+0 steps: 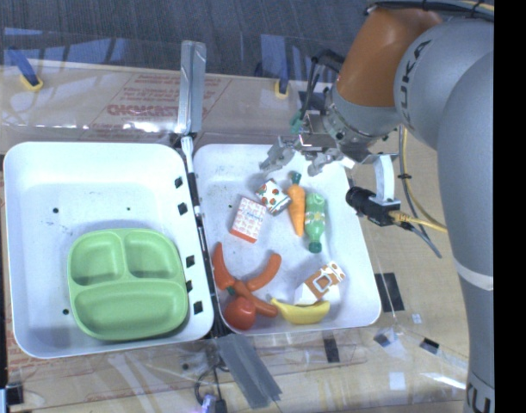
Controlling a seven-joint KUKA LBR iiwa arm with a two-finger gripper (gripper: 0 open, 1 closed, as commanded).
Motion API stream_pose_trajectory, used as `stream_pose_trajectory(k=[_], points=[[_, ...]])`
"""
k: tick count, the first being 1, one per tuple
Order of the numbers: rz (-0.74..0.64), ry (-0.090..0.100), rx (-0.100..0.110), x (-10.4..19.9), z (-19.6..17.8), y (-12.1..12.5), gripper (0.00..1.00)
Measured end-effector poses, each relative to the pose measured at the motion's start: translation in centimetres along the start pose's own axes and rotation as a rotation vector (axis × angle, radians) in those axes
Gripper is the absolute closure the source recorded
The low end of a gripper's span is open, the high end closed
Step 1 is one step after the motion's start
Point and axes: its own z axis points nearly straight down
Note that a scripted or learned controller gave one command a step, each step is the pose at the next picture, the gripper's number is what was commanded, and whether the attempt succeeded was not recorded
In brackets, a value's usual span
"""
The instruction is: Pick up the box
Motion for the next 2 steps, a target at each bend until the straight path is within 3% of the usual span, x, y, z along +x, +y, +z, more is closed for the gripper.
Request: stream_pose_trajectory(k=[1,2], points=[[-0.197,-0.001,-0.001,0.5,9.7,2.5,0.0],[-0.025,-0.006,-0.038,1.0,13.4,1.0,0.0]])
